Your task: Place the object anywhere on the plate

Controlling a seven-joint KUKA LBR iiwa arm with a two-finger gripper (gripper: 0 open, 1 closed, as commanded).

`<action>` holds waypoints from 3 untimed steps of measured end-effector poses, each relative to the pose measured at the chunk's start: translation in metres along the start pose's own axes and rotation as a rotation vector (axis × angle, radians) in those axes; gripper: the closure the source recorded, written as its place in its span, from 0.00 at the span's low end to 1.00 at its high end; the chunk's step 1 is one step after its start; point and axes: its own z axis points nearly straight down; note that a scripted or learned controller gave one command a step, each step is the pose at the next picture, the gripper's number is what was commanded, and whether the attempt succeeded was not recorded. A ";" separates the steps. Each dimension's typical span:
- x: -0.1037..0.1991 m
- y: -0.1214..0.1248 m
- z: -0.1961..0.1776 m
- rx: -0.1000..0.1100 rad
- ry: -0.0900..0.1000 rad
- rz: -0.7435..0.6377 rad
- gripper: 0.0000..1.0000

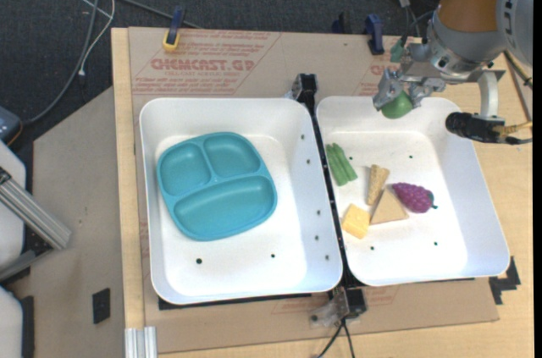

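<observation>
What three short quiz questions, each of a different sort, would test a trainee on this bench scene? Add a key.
1. True or false: the blue plate lies in the left bin.
2. Which lies nearest the purple grapes? A) green beans B) tan wedge C) blue plate
3. Fill in: the hand has a ____ round thing between its fingers.

Key: 1 true; 2 B; 3 green. The hand is above the right bin's far rim.

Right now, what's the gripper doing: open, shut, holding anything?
Gripper: shut on a small green object, held over the far edge of the right bin, not yet at the teal plate.
</observation>
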 end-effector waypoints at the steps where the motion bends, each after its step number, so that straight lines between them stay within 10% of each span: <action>1: 0.043 -0.011 0.008 0.009 0.002 -0.001 1.00; 3: 0.154 -0.023 0.007 0.005 0.002 -0.004 1.00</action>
